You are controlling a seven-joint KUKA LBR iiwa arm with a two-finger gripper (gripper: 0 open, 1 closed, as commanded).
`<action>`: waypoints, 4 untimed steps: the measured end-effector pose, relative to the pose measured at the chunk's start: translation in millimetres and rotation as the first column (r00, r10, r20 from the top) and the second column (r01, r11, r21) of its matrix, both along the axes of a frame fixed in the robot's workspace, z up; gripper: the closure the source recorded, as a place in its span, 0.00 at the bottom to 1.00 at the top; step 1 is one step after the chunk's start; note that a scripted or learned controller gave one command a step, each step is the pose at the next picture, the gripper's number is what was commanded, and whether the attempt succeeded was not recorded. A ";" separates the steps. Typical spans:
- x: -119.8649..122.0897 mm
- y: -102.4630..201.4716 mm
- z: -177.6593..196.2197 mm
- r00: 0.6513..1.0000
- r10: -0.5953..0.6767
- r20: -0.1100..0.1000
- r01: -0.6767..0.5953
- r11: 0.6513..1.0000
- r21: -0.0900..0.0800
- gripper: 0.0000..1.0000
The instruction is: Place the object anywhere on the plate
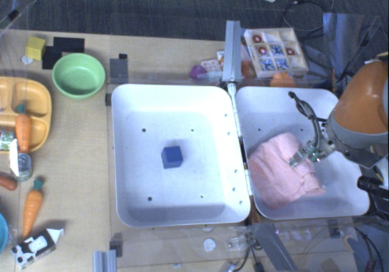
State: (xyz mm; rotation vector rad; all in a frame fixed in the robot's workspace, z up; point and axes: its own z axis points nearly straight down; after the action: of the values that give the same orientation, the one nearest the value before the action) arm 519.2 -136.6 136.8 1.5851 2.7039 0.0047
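Observation:
A small blue cube (172, 156) sits alone near the middle of the left white bin (130, 204). In the right white bin (346, 201) a pink plate (273, 173) lies toward the bin's left side. My gripper (305, 156) reaches in from the right and hangs low over the plate's upper right edge, at or very near its surface. I see nothing held in it. The grey arm with its orange band (364, 101) covers the right bin's far right part.
On the bench to the left stand a green bowl (78, 74), a yellow divided tray (27, 110) and toy carrots (32, 204). Behind the bins lies a box of patterned tiles (275, 51). A raised rim (238, 143) separates the two bins.

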 end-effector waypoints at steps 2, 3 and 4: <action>-18.7 -4.1 -43.7 1.000 -0.005 0.015 0.005 1.000 -0.004 1.00; -22.8 -68.2 -44.2 1.000 0.007 0.014 -0.007 1.000 -0.007 1.00; -29.8 -24.4 -24.3 0.995 -0.098 0.000 0.098 0.995 0.000 1.00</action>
State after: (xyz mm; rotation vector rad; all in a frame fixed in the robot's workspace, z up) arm 489.4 -161.0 112.5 1.7159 2.6232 0.0046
